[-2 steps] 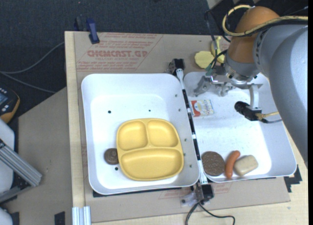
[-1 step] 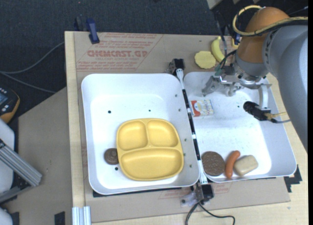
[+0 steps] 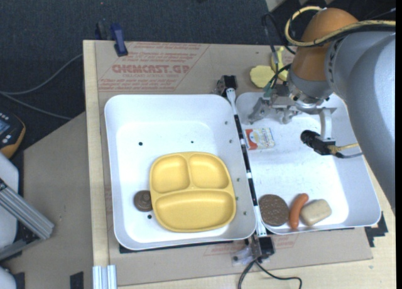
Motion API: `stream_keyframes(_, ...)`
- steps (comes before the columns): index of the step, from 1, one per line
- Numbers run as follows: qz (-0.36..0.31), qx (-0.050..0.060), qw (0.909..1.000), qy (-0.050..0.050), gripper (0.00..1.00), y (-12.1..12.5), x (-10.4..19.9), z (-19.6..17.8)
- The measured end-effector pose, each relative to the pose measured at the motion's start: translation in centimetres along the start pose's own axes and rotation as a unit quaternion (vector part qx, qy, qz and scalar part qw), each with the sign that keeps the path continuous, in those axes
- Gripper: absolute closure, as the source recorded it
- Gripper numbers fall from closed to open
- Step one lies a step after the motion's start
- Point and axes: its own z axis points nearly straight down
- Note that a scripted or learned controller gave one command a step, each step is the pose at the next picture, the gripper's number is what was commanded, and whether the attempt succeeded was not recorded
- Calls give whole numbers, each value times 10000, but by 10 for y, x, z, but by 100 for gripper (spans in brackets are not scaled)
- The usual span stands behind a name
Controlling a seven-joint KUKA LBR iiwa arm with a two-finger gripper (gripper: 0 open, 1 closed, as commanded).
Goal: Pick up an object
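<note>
Pincer [image 3: 274, 110] hangs low at right bin's [image 3: 352, 174] far end; spread unclear (probably empty). Card [image 3: 260, 138] just beneath-near, likeliest target.

The arm [image 3: 370, 61] runs off the frame at 3 o'clock, covering the right bin's [image 3: 326, 174] far corner. The yellow tray [image 3: 190, 190] hides part of a brown disc [image 3: 143, 201] at its 9 o'clock. The end effector's [image 3: 276, 109] fingers are too blurred to read.

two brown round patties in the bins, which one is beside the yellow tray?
The smaller brown patty in the left bin, touching the yellow tray. The larger one lies in the right bin.
</note>
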Motion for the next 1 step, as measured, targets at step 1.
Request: stream_keyframes(1, 19, -17, 10000, -10, 0, 0, -30, 0)
